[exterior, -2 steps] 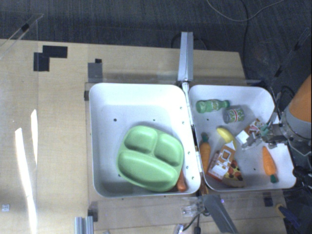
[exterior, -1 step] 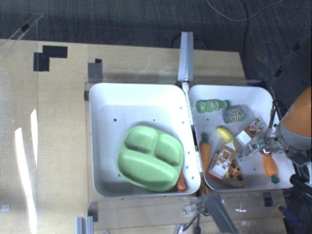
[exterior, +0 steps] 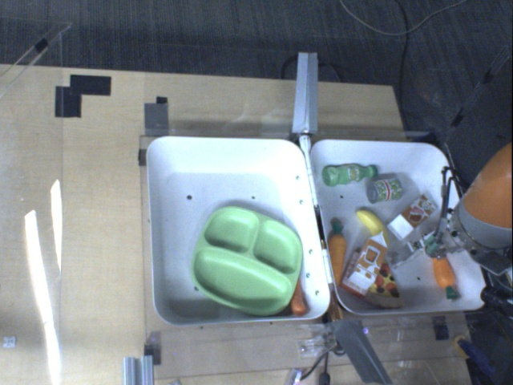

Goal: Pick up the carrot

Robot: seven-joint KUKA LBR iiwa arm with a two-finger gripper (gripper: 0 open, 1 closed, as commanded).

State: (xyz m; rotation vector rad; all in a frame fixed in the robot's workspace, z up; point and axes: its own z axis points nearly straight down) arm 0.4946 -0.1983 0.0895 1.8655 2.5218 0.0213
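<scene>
Plainly, we have the pick ahead of us rather than behind. In the right-hand shallow white bin point(exterior: 433, 152) we count more than one orange carrot-like thing. A long orange toy carrot with a green top point(exterior: 337, 253) lies along the bin's left wall, at about nine o'clock from the bin's centre, beside a flat printed snack carton point(exterior: 370, 273). A second, shorter orange carrot point(exterior: 443, 274) rests near five o'clock, close to the right rim. A third orange piece point(exterior: 298, 301) peeks out at five o'clock from under the green compartmented plastic tray point(exterior: 248, 259) in the left-hand white bin point(exterior: 208, 163).

The grey arm with its orange band point(exterior: 490, 199) enters at three o'clock, and the two-finger gripper point(exterior: 429, 243) hangs low over the right bin, just at twelve o'clock of the shorter carrot. We cannot tell how wide its pincer stands, nor can we see anything caught in it; the tip is small and cluttered against a small white and red packet point(exterior: 418, 212).

Both carrots in that bin appear to lie flat on the floor, so we judge nothing lifted yet: the closing, the grasp and the raise all remain. A green plastic bottle point(exterior: 349, 174), a small printed can point(exterior: 385, 189) and a yellow lemon-shaped toy point(exterior: 368, 220) lie around twelve o'clock.
</scene>
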